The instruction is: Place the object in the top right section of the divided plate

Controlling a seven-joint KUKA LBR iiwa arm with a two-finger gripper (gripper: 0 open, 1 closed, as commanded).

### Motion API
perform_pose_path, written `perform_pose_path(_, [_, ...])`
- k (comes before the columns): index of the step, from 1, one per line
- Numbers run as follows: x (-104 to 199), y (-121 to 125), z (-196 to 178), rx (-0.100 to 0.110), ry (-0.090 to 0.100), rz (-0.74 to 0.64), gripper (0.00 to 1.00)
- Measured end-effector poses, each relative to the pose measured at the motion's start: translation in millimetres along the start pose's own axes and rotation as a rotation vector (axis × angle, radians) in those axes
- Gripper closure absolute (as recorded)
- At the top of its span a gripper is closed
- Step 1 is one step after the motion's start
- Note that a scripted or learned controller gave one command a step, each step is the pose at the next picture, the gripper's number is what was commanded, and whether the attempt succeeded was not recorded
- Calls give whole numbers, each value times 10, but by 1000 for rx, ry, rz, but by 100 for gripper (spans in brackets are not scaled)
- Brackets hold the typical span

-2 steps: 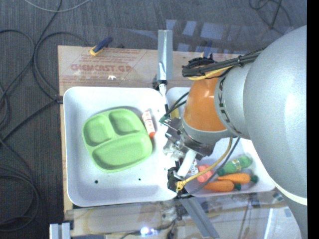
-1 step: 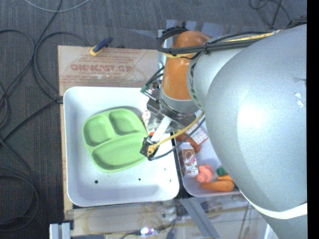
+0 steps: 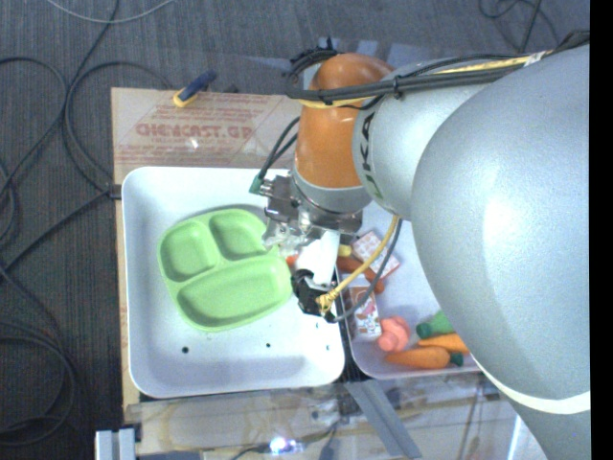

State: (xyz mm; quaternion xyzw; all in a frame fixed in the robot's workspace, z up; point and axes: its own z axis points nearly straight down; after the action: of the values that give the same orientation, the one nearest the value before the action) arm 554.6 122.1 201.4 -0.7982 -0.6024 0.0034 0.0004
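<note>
A light green divided plate [image 3: 225, 271] lies in the left white bin [image 3: 153, 353]. It has two small sections at the top and one large section below. My gripper [image 3: 284, 230] hangs at the right rim of the plate's top right section [image 3: 238, 234], under the orange band of the arm [image 3: 335, 151]. The wrist hides what is beneath it, and I cannot make out any object in the gripper. All three sections of the plate look bare where they show.
The right bin [image 3: 383, 367] holds an orange carrot [image 3: 419, 357], a pink toy [image 3: 393, 333], a green piece [image 3: 439, 326] and small printed packets [image 3: 366, 247]. The big grey arm [image 3: 488, 218] covers most of that bin. A cardboard sheet [image 3: 192, 137] lies behind the left bin.
</note>
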Motion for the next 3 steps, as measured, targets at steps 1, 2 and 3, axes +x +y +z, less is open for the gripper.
perform_pose_path(1, [341, -77, -95, -1, 1, -341, 100])
perform_pose_path(2, [247, 797, -313, -5, -1, -465, 100])
perform_pose_path(3, [-51, 264, 568, 0, 1, -440, 100])
